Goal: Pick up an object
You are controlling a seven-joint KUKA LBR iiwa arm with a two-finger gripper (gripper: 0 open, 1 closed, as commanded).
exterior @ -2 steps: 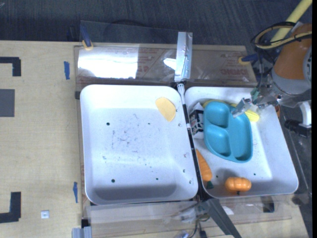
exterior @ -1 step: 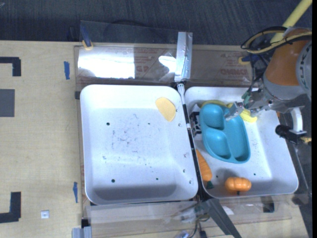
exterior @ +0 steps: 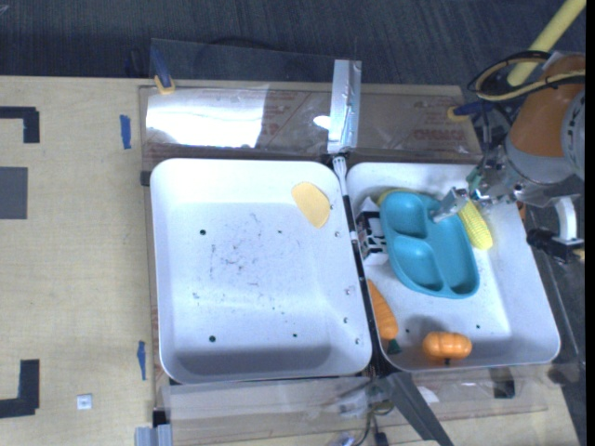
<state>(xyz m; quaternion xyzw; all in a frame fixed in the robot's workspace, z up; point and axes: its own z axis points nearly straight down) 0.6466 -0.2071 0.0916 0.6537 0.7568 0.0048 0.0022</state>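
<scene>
From my remote station I log: 2 white bins, left bin (exterior: 186,342) and right bin (exterior: 521,328), side by side on a wooden bench (exterior: 65,249); clear plastic sheet (exterior: 204,119) behind; 2 blue tape strips (exterior: 125,130) at left.

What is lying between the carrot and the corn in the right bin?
In the camera view, the blue divided tray lies between the carrot and the corn.

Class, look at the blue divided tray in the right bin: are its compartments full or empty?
Empty. The blue divided tray shows bare blue floor in its compartments; the corn cob lies beside its right edge, not inside it.
</scene>
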